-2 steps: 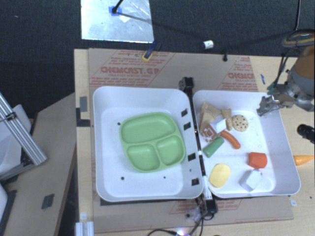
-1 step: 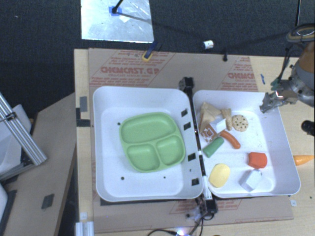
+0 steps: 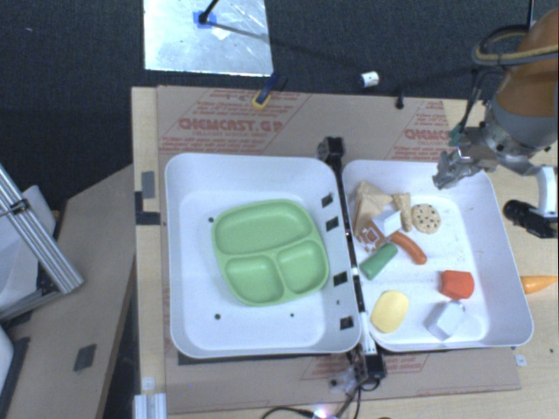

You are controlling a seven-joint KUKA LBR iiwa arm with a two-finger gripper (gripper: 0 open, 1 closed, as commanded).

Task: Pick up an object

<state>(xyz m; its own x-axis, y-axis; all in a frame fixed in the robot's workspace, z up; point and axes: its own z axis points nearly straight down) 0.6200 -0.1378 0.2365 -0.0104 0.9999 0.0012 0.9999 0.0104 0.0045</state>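
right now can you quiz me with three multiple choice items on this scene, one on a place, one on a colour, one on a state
1. Where is the green tray?
A. left bin
B. right bin
C. on the floor

2. What colour is the block near the right bin's right wall?
A. blue
B. red-orange
C. black

3. Where is the hand?
A. pressed on the green tray
B. over the right bin's far corner
C. resting on the yellow piece

Answers:
1 A, it lies in the left bin.
2 B, it looks red-orange.
3 B, it hovers there above the toy food.
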